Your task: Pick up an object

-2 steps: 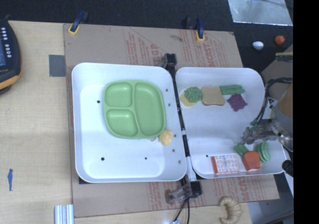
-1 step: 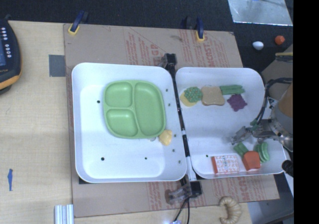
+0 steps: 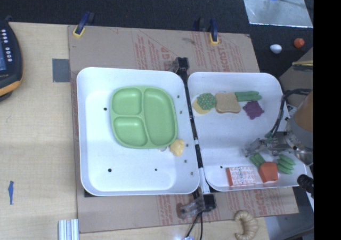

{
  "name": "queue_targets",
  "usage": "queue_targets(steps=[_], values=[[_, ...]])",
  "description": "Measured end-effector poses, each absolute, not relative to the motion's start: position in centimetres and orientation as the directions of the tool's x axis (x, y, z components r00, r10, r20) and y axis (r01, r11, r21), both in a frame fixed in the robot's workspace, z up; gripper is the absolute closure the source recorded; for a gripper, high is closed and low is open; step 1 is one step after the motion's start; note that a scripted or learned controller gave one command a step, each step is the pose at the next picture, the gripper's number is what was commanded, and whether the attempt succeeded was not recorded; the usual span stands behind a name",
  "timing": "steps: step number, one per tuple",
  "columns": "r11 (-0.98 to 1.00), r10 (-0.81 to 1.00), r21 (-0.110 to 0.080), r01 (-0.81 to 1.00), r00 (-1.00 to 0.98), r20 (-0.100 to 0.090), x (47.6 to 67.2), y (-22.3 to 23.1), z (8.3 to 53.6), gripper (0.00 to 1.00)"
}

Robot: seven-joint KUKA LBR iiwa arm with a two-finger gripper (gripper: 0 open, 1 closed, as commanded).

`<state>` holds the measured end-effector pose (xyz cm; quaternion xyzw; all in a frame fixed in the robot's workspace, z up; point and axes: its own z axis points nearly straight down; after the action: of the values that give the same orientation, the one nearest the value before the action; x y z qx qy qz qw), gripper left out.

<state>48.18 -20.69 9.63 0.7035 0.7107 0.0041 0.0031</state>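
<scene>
My gripper [image 3: 265,146] reaches in from the right and sits low in the right bin [image 3: 234,80], near its lower right part. Just below it lie a green pod [image 3: 258,159], another green piece [image 3: 285,165] and an orange-red block [image 3: 268,172]. A white and red packet [image 3: 242,175] lies along the bin's front wall. Near the bin's far side sit a green and yellow piece [image 3: 204,102], a slice of bread [image 3: 228,103], a green bar [image 3: 248,95] and a purple piece [image 3: 253,109]. Nothing is visibly held.
The left bin [image 3: 96,175] holds a green divided plate [image 3: 144,117] with a small yellow piece [image 3: 177,148] at its lower right corner. A black divider [image 3: 191,121] runs between the bins. Cables [image 3: 279,113] hang by the arm at the right.
</scene>
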Motion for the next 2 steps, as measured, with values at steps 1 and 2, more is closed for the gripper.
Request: queue_targets(steps=[1, 2], values=[[0.005, 1.0, -0.002, 1.0, -0.005, 0.0, 47.6, -21.1, 9.2, 0.0], [0.005, 1.0, -0.003, 1.0, -0.005, 0.0, 47.6, -21.2, 10.2, 1.0]])
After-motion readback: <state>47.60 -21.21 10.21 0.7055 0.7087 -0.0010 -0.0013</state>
